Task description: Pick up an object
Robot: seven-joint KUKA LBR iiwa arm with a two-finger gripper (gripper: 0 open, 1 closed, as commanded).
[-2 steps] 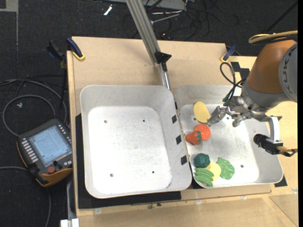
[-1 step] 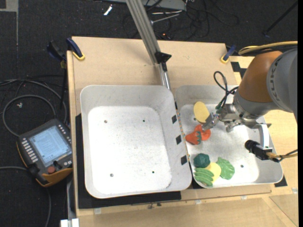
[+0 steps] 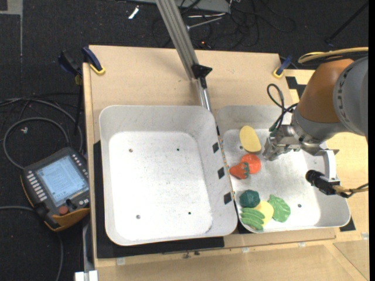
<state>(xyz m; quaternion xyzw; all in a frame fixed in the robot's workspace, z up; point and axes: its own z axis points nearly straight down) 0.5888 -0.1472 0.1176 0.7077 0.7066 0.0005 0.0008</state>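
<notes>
While I watch from the overhead camera, the arm (image 3: 337,98) reaches in from the right, its orange band above the wrist, and the hand (image 3: 273,150) hangs low over the right bin (image 3: 304,174). I cannot tell from this angle how the hand is set; its tip is a grey blur against the white floor of the bin, and I see nothing gripped in it.

All the objects lie in the right bin. A yellow piece (image 3: 250,138) sits just left of the hand, near the bin's back left corner. Below it, a red and orange piece (image 3: 246,165) lies close to the bin's left wall, near the hand's tip but apart from it. Toward the front of the bin there is a tight cluster: a dark green piece (image 3: 249,198), a light green ridged piece (image 3: 253,218) at the front rim, a small yellow piece (image 3: 265,208) between them, and a bright green leafy piece (image 3: 280,208) on the right of the group. These four touch or nearly touch.

The left bin (image 3: 158,174) sits beside the right one on the wooden surface (image 3: 146,75).
</notes>
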